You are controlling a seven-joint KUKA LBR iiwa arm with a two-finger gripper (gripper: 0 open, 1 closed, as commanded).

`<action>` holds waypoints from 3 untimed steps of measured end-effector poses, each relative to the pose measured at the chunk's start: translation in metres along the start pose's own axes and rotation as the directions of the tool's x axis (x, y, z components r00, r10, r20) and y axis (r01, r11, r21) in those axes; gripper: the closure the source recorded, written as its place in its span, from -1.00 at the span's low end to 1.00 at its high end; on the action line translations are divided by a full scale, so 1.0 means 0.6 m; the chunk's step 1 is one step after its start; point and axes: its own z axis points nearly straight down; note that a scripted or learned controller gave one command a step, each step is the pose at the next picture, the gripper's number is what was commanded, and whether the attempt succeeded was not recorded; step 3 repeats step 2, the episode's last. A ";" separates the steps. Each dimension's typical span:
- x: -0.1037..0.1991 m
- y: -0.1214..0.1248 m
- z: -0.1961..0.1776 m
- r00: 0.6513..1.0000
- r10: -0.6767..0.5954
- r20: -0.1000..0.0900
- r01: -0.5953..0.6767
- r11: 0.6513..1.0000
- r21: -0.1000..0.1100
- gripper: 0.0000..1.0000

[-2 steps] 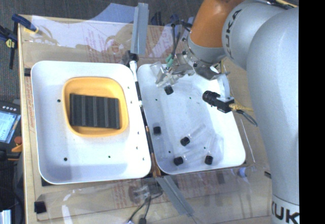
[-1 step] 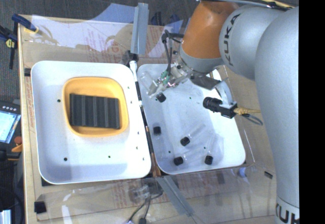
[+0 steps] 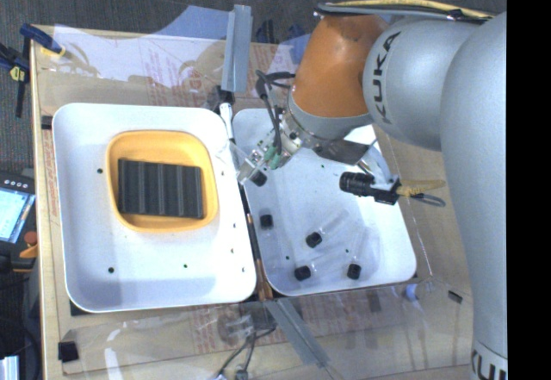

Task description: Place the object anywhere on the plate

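A yellow plate (image 3: 160, 144) lies in the left bin (image 3: 95, 266) with a dark ribbed rectangle (image 3: 162, 189) resting on it. Several small black objects are scattered in the right bin (image 3: 392, 240), among them one (image 3: 267, 221) near the left wall, one (image 3: 313, 239) in the middle and one (image 3: 302, 271) at the front. My gripper (image 3: 256, 166) hangs low over the right bin's back left corner, close to the wall between the bins. A small black piece (image 3: 258, 178) sits right at its tip; whether it is gripped is hidden.
The arm's orange band (image 3: 340, 59) and grey body cover the back and right of the right bin. A grey metal bar (image 3: 236, 46) stands upright behind the two bins. The left bin's white floor surrounds the plate.
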 end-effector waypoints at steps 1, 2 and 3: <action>0.000 0.000 0.000 1.000 0.000 0.000 0.000 1.000 0.000 -1.00; 0.025 0.049 -0.001 0.999 0.033 0.003 -0.033 0.999 -0.003 -1.00; 0.025 0.049 -0.001 0.999 0.033 0.003 -0.033 0.999 -0.003 -1.00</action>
